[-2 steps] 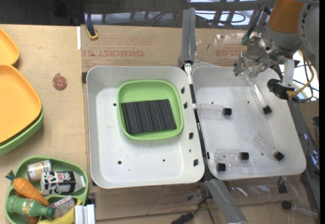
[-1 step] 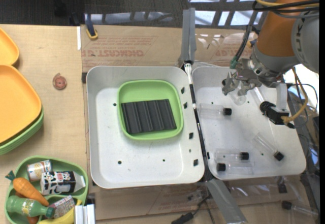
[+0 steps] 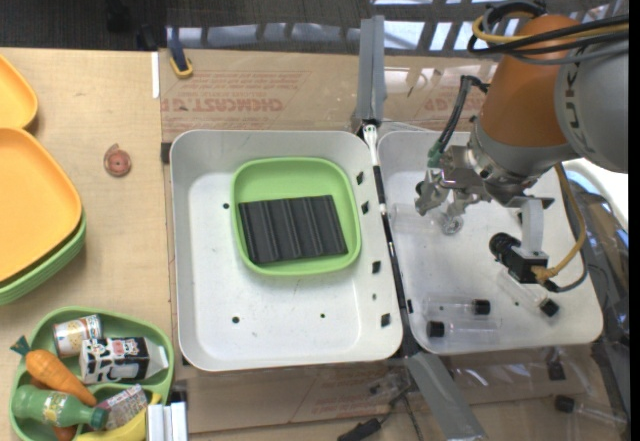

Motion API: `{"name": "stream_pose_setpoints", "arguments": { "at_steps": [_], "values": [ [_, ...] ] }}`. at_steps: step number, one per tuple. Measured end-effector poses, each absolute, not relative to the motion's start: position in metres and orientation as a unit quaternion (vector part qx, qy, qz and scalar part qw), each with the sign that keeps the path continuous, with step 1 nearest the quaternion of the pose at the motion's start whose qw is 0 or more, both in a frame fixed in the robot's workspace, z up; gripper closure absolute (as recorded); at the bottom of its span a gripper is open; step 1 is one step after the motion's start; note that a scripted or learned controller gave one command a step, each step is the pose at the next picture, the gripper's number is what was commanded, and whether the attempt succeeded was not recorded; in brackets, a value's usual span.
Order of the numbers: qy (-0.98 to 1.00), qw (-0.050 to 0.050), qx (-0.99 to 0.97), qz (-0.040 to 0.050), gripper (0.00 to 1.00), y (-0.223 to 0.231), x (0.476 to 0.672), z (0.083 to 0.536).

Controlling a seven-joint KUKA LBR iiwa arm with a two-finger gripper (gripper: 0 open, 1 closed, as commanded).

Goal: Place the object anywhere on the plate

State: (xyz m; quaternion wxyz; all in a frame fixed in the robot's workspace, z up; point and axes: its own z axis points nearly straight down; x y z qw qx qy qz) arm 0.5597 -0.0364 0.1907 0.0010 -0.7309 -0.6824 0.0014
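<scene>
Item under inspection: a dark grey rectangular slab [image 3: 295, 229] with lengthwise ribs across its top face and no visible markings. It lies flat on the green plate [image 3: 295, 169], roughly centred and within the rim. The plate sits in the left bin [image 3: 200, 319], toward its far side. The gripper [image 3: 443, 211] hangs over the right bin [image 3: 560, 324], near that bin's far left corner and well apart from the slab. Nothing is seen in its grasp, and whether it is parted or closed cannot be told from this view. Writing: the cardboard sheet [image 3: 250, 94] behind the bins carries red print, upside down from this view, which appears to read CHEMCUT. The grey arm [image 3: 590, 119] shows part of a name, "KU". The labels on the packets in the green bowl [image 3: 160, 354] at lower left are too small to read.
</scene>
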Motion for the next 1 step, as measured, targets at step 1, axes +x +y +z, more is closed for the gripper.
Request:
{"name": "stream_pose_setpoints", "arguments": {
  "at_steps": [1],
  "values": [
    [-0.769,0.0,-0.639,0.0008,1.0,0.0103,0.5704,0.1909]
  ]
}}
